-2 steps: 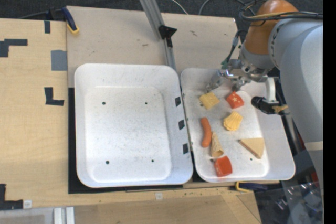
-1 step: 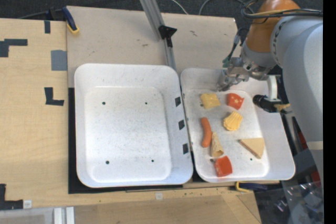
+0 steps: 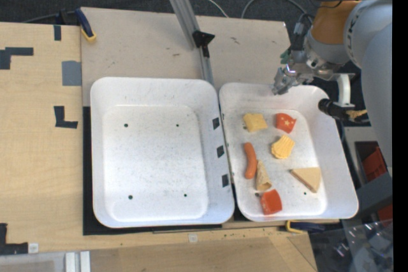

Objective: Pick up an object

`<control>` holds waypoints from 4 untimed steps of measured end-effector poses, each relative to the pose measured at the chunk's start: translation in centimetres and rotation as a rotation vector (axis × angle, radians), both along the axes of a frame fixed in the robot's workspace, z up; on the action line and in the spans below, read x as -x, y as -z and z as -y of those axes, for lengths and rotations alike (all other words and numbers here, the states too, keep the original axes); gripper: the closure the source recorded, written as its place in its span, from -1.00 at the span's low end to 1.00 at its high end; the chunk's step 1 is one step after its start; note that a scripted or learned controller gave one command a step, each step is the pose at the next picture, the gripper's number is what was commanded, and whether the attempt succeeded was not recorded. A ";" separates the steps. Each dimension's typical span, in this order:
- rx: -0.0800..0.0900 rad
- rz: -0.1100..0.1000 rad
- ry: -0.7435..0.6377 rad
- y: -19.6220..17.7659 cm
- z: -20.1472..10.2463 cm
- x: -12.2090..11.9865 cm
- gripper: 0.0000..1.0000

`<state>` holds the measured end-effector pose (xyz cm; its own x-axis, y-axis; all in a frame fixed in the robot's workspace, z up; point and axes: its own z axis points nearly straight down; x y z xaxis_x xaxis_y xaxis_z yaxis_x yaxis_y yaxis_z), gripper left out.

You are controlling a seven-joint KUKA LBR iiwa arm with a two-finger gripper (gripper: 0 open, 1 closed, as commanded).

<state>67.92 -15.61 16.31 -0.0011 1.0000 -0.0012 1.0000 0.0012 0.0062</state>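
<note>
The right bin (image 3: 331, 137) holds several toy food pieces. Among them are a yellow square (image 3: 255, 122), a red strawberry-like piece (image 3: 285, 122), a yellow ridged piece (image 3: 282, 148) and an orange sausage (image 3: 250, 160). Nearer the front lie a tan cone (image 3: 262, 178), a tan wedge (image 3: 307, 178) and a red piece (image 3: 271, 202). My gripper (image 3: 282, 85) hangs over the bin's far rim, above and behind the food, with nothing visibly in it. Its fingertips are small and dark here.
The left bin (image 3: 153, 150) sits beside the right one. A metal pole (image 3: 182, 3) slants down to the gap between the bins. Cables lie on the dark floor behind the bench. The arm's grey body (image 3: 376, 54) fills the right side.
</note>
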 end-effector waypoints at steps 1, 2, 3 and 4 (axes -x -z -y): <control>-0.001 -0.002 -0.001 -4.5 -0.4 0.3 1.00; -0.001 -0.004 0.000 -6.5 -0.5 0.2 1.00; -0.003 -0.007 -0.005 -7.5 -5.9 1.8 1.00; -0.003 -0.010 -0.005 -6.3 -11.4 3.3 1.00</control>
<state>64.57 -4.24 22.57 -0.0064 1.0000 0.0017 1.0000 0.0064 -0.0039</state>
